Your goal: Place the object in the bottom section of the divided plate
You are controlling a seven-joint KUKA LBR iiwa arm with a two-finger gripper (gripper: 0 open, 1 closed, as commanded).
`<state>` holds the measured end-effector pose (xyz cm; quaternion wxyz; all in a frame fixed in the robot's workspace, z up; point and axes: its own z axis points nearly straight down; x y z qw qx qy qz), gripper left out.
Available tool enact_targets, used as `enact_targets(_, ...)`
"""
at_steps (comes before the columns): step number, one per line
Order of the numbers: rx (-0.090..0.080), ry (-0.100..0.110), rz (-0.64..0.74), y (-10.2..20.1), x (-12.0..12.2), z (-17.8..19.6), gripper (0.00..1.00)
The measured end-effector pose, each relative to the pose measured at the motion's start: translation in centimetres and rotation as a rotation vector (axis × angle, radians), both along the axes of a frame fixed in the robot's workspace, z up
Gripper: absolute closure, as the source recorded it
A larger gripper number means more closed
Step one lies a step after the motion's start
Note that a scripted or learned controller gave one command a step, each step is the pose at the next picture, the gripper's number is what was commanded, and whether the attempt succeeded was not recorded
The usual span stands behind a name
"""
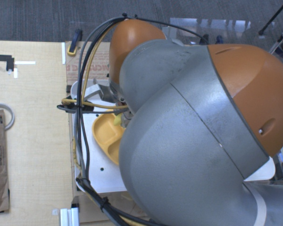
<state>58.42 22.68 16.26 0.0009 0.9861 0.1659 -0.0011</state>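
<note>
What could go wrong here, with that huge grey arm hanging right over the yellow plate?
1. The arm hides most of the yellow plate from the camera, so a misplaced drop might go unseen.
2. The black cables loop low beside the plate and over the white bin; they could snag on its edge or nudge the plate.
3. A small yellow piece sits at the plate's rim; it may land outside the intended section.
</note>
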Motion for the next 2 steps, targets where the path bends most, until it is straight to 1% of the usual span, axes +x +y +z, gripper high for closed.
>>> enact_targets(1, -0.002, 0.005, 0.290, -5.7, -1.7, 1.1, 1.00)
enact_targets(2, 0.000, -0.013, 0.097, -1.0, 3.3, -5.7, 1.00)
